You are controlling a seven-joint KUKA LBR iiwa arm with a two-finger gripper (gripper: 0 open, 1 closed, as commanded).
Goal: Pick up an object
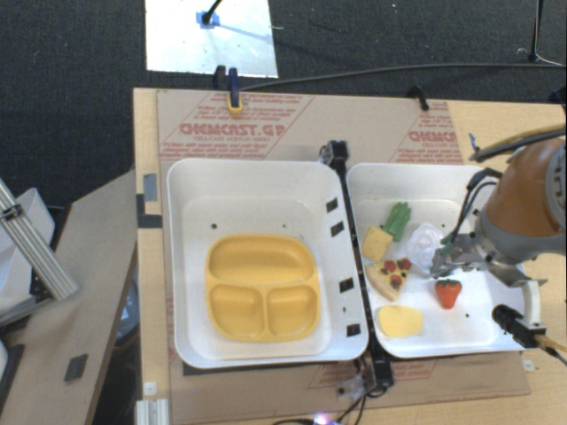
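1. The arm [530, 209] is cut off by the right edge.
2. The gripper [449, 259] is too small and blurred to read its fingers.
3. It partly covers a whitish object [423, 242] of unclear identity.

A broad orange band [524, 184] is seen above the grey wrist [518, 242]. Black cables [469, 193] are looped beside it, just behind the dark metal hand [450, 259].

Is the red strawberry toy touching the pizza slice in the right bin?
Apart. The camera view shows bare white bin floor between the strawberry toy and the pizza slice.
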